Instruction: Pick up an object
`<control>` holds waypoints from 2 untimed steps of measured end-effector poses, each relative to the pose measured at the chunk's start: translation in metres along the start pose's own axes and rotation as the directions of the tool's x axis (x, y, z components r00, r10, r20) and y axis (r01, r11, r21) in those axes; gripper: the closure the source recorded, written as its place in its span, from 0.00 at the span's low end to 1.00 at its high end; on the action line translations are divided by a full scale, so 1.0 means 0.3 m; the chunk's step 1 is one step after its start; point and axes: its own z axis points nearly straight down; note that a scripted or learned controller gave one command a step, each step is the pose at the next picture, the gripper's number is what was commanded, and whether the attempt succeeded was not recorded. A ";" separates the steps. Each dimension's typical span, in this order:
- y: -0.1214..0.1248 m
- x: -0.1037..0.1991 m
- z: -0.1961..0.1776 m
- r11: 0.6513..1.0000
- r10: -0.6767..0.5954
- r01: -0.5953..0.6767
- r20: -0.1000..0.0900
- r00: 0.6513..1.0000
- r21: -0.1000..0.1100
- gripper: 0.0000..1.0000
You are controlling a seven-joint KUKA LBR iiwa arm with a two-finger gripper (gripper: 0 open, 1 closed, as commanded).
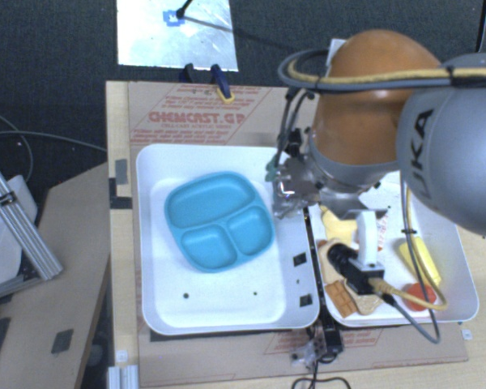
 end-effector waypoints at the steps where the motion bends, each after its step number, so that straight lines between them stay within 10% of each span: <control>1: -0.035 0.127 0.317 1.000 0.006 -0.006 0.007 1.000 0.023 1.00; 2: 0.249 -0.029 0.401 1.000 0.017 -0.017 0.009 1.000 0.010 1.00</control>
